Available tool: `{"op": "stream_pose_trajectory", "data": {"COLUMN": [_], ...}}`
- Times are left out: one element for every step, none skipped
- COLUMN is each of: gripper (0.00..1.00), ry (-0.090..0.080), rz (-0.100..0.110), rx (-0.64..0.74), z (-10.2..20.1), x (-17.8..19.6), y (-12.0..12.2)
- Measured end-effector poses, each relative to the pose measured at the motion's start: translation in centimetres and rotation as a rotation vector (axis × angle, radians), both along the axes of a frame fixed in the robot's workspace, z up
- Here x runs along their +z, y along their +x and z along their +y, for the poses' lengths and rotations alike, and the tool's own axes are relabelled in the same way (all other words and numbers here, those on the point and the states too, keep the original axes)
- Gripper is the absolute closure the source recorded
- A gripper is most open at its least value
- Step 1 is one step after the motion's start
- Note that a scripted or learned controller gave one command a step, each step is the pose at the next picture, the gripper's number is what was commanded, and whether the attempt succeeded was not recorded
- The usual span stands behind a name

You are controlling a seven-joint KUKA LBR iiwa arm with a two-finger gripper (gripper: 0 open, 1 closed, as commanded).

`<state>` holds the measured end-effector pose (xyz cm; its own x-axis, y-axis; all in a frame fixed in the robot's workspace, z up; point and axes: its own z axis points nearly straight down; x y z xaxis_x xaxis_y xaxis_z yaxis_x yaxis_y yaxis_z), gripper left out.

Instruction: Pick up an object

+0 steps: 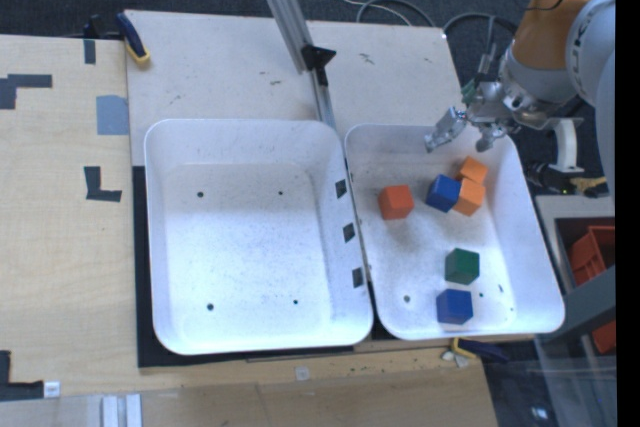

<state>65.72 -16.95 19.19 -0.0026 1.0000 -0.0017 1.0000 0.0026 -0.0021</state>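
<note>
Blocks sit in the right bin (520,215); the nearest, an orange block (472,171), lies at five o'clock from my claw (462,131), which hangs open, holding nothing.

This is looking like a robotics lab: a grey and orange industrial arm (560,25) is reaching over a taped plywood tabletop (60,215) that is bearing two white bins (165,245), with loose cables (400,10) and an aluminium camera mast (285,5) standing behind.
</note>
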Motion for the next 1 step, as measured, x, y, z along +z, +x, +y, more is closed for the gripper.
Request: {"op": "stream_pose_trajectory", "data": {"gripper": [0.0], "ry": [0.003], "rz": [0.007], "rx": [0.002], "z": [5.5], "x": [-10.53], "y": [-0.98]}}
